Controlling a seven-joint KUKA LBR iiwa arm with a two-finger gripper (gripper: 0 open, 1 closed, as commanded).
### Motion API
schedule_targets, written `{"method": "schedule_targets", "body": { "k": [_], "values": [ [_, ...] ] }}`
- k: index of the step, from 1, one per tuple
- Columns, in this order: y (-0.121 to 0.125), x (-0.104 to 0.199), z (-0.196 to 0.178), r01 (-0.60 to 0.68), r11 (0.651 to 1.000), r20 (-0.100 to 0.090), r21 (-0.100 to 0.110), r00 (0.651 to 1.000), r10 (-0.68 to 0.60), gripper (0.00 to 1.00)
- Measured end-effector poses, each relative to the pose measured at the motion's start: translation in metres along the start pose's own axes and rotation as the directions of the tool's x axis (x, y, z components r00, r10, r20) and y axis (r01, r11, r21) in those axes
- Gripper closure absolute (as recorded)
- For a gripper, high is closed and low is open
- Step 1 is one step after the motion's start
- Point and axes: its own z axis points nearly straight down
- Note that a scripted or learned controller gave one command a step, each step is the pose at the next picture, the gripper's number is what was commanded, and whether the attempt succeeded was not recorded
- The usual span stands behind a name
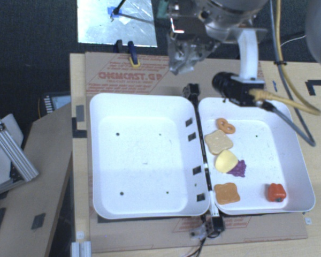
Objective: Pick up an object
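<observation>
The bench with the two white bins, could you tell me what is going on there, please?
A robot arm is set to pick up an object. Its gripper hangs high above the back edge of the bins, with nothing seen between its fingers. The toy food lies in the right bin: a pretzel, a bread slice, a yellow piece touching a purple piece, a toast and a red pepper.

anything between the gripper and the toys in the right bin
Nothing visible. The gripper hangs above the bench behind the bins; the pretzel, bread slice and red pepper lie uncovered.
</observation>
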Motion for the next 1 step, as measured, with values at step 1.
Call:
{"method": "schedule_targets", "body": {
  "k": [1],
  "values": [
    [0.0001, 0.0003, -0.0114, 0.003, 1.000, -0.001, -0.002, 1.000, -0.003, 1.00]
  ]
}}
